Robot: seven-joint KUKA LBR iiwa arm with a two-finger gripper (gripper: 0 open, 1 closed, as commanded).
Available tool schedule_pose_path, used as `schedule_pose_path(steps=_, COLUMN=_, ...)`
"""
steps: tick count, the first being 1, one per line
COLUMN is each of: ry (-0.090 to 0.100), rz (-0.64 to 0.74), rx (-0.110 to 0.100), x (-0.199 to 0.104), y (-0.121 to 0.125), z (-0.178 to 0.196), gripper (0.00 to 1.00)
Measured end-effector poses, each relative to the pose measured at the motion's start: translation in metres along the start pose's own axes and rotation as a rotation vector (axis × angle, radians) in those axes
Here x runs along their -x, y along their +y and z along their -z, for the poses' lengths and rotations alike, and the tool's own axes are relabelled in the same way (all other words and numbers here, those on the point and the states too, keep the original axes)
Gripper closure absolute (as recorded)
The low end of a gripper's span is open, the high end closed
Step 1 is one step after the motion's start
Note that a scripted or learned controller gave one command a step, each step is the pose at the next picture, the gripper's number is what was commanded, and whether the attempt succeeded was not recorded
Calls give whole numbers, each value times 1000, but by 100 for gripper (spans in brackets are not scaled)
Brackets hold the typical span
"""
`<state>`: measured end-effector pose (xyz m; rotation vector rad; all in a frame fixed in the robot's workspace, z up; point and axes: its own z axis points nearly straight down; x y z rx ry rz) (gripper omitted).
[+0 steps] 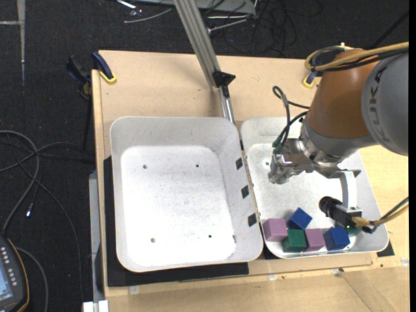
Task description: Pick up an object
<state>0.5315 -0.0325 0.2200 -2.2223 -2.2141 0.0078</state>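
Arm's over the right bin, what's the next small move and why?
Probably shift the end effector toward the near edge of the right white bin and descend. The small foam cubes cluster there: blue cube, purple cube, green cube. The end effector hangs above bare floor, apart from them.

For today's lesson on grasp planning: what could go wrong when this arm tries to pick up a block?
1. The small cubes, purple, green, blue, sit packed together, so the pincer may nudge neighbours or grab two.
2. They lie against the right white bin's near wall, leaving little room to close around one.
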Motion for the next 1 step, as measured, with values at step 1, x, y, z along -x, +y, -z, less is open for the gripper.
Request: schedule_pose_path(steps=1, ry=3, rz=14, rx=6, x=-94, y=30, z=-26, gripper=100)
